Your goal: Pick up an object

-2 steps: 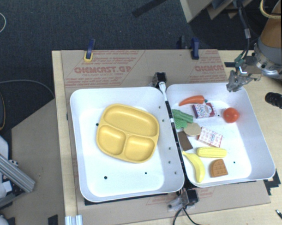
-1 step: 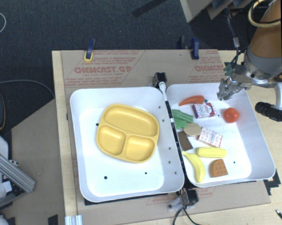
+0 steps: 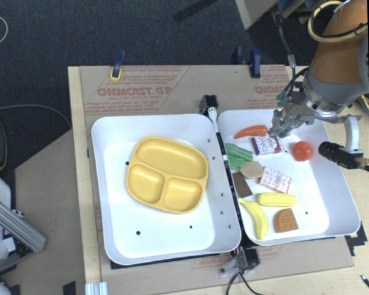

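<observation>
We note the small pink-and-white packet (image 3: 265, 145) lying in the right bin (image 3: 337, 199), just below the orange carrot (image 3: 250, 131). The gripper (image 3: 279, 129) hangs right beside the packet's upper right corner; we cannot tell how its claw stands. A red tomato (image 3: 302, 150) sits near. The yellow divided plate (image 3: 167, 173) rests in the left bin (image 3: 113, 195).

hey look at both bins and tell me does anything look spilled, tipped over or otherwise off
Nothing stands out. The yellow divided plate sits right way up in the left bin, turned at a slant to its walls. The toy foods lie loose in the right bin, none spilled out. The gripper hangs over the carrot end.
</observation>
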